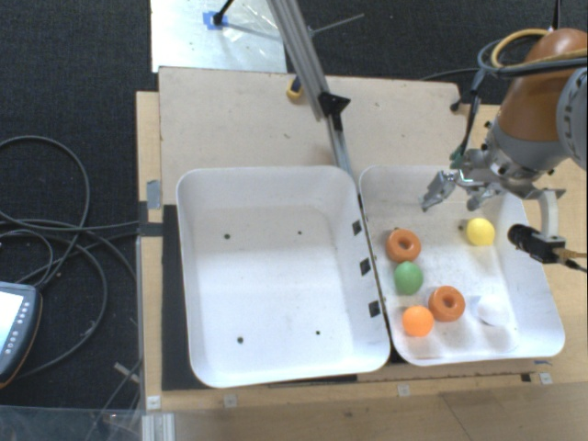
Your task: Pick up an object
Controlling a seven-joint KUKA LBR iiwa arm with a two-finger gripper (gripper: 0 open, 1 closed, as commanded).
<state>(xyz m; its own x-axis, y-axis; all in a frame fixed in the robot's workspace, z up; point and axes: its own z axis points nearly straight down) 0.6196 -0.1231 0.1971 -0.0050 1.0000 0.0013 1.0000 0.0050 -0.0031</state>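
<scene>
I see the gripper (457, 189) hovering over the right bin (533, 338) with fingers spread wide, nothing between them — the yellow ball (480, 231) lies just below-right of it, apart from both orange rings (403, 244).

just below the grey metal end effector (457, 184) sits a yellow ball (480, 231). further below lie an orange ring (403, 244), a green ball (408, 277), a second orange ring (446, 303), an orange ball (417, 321) and a white object (494, 312), all on the white bin (533, 333). the table (239, 118) is pale tan.
</scene>
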